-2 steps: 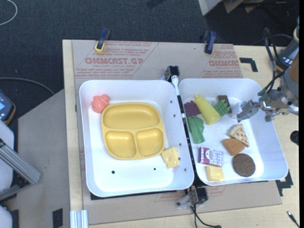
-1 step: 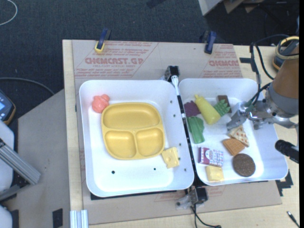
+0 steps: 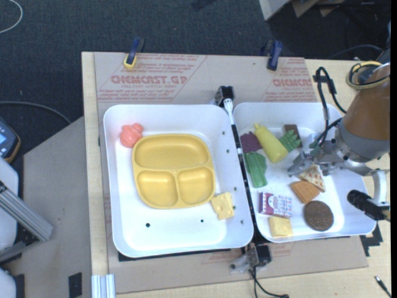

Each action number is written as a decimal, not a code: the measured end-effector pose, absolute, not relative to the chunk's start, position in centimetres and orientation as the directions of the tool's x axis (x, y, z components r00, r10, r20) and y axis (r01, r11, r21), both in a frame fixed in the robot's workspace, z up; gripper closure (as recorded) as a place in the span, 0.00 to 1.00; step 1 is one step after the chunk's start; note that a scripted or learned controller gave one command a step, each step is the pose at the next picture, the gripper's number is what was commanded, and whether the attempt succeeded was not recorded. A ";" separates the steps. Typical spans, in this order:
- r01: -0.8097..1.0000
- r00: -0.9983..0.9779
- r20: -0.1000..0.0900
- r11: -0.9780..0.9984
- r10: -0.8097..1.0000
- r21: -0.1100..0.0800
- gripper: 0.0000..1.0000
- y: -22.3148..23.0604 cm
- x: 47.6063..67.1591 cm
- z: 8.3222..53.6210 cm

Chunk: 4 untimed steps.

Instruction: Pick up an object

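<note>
Camera view: the gripper (image 3: 308, 162) hangs low in the right bin (image 3: 310, 112), just above the pizza slice (image 3: 314, 177); its jaw state cannot be told. Left of that slice lie the yellow bottle (image 3: 270, 143) and green pepper (image 3: 255, 169).

Arm (image 3: 371, 113) cut off at right edge; end effector (image 3: 310, 161) blurred.
</note>
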<state>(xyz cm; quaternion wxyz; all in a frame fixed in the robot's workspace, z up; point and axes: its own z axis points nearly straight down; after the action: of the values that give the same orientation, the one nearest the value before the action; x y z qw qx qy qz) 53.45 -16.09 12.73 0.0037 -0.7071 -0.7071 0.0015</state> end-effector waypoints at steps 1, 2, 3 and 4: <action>1.000 0.000 -0.001 0.000 1.000 0.003 0.00 -16.1 53.6 8.6; 1.000 0.003 -0.011 -0.003 1.000 0.017 1.00 -16.5 53.9 10.2; 1.000 -0.001 -0.003 0.001 1.000 0.008 1.00 -15.9 53.9 16.3; 1.000 -0.002 -0.003 0.002 1.000 0.010 1.00 -15.6 54.7 22.5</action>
<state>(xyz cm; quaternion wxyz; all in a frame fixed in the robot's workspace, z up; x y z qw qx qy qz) 54.70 -15.60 22.49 -0.0047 -0.7063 -0.7079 -0.0023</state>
